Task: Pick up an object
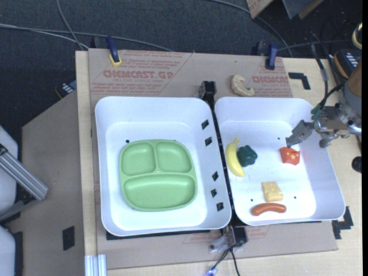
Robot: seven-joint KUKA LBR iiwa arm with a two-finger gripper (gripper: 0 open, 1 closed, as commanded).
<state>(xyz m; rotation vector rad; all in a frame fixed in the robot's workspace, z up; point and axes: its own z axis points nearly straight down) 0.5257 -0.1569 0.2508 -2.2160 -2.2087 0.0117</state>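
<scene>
Jaws (312, 134) above right bin (328, 177) far-right edge, near red toy (290, 156).

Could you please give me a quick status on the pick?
Pincer above right bin, holding nothing. Red toy just below it, untouched. Nothing in the way.

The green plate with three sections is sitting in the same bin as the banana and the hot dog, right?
Not quite. The green plate is in the left bin, by itself. The banana and the hot dog lie in the right bin, as the camera view shows. The plate does have three sections.
</scene>
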